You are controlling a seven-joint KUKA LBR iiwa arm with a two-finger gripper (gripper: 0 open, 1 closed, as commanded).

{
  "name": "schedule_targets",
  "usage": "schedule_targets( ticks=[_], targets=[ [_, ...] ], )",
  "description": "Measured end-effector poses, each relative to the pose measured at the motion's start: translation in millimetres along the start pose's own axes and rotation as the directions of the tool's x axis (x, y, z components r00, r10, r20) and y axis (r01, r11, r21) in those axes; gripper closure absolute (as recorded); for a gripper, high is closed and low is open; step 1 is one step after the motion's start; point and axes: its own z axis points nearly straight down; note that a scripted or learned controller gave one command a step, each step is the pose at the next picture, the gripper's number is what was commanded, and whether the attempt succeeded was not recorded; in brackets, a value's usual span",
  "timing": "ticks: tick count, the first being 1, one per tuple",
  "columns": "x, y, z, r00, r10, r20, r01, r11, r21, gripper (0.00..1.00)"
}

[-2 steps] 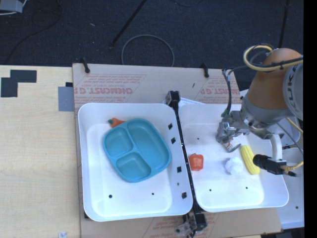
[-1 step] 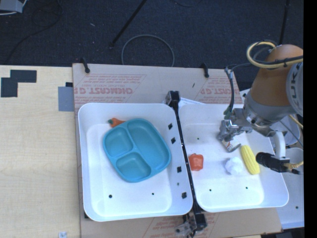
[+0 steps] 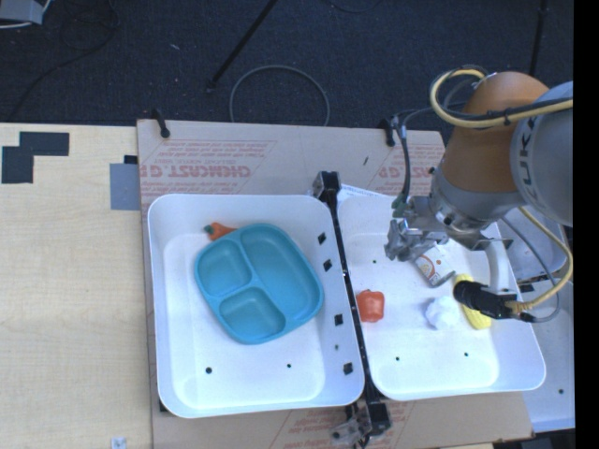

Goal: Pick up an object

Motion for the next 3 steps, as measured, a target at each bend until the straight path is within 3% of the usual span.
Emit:
schedule_targets(
  ticks=[3],
  targets=[
    [152,2,-9,1.0,-0.001,-0.001,0.001,1.0,0.002,1.0]
  ],
)
